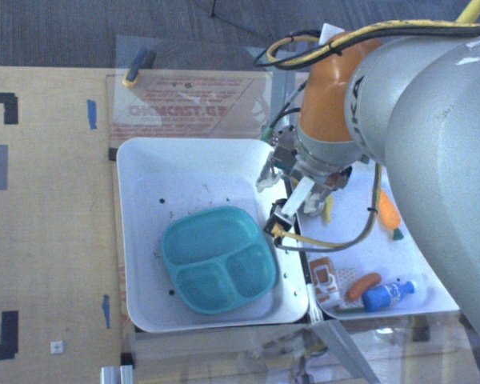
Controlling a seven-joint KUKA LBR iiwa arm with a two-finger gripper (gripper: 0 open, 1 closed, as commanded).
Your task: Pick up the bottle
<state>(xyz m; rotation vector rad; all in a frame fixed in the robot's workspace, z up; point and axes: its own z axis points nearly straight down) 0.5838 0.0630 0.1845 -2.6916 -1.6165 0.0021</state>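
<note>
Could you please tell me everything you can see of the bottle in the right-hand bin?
The bottle is small and blue, plastic by its look, with a paler band around its body and a pale end pointing to the view's right. It lies on its side on the floor of the right bin, near the bin's front wall. A reddish sausage-shaped item lies at its left end, touching it or nearly so; I cannot tell which. Nothing grips it.

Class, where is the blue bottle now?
The blue bottle lies in the lower corner of the right bin in the camera view, right of the red sausage.
</note>
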